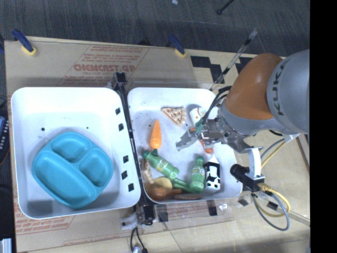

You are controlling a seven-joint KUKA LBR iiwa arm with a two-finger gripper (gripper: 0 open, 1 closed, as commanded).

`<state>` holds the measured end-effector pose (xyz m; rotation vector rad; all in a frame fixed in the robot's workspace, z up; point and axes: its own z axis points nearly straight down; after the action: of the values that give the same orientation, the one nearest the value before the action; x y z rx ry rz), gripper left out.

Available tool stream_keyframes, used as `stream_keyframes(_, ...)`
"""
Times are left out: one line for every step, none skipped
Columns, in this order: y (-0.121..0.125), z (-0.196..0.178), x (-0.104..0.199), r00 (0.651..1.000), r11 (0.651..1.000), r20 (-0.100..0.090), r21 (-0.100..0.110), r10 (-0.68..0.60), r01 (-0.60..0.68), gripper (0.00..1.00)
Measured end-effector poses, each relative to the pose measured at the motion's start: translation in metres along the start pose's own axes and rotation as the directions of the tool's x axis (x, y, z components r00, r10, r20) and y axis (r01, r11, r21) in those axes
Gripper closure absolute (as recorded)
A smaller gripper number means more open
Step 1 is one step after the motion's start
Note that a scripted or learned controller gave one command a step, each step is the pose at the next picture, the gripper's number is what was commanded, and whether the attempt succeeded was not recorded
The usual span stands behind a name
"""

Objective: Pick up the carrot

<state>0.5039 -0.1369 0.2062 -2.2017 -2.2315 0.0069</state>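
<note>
The carrot [155,134] is a small orange cone with a green tip. It lies in the right bin [138,109], near that bin's left wall, pointing up and down the view. My gripper [192,137] hangs over the middle of the same bin, a short way to the right of the carrot and apart from it. Nothing of the carrot is in the gripper. The grey arm with its orange band [258,96] covers the bin's right side.
Below the carrot lie two green bottles [160,164] [197,174], a black-and-white toy [212,175] and brown items [163,188]. A waffle-patterned wedge [172,114] and a small white object [195,111] sit above. The left bin [21,104] holds a blue divided plate [73,167].
</note>
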Motion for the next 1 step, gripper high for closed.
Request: stream_keyframes(0.1037,0.1168,0.0014,0.995,0.995,0.001,0.005,0.098,-0.098,0.00)
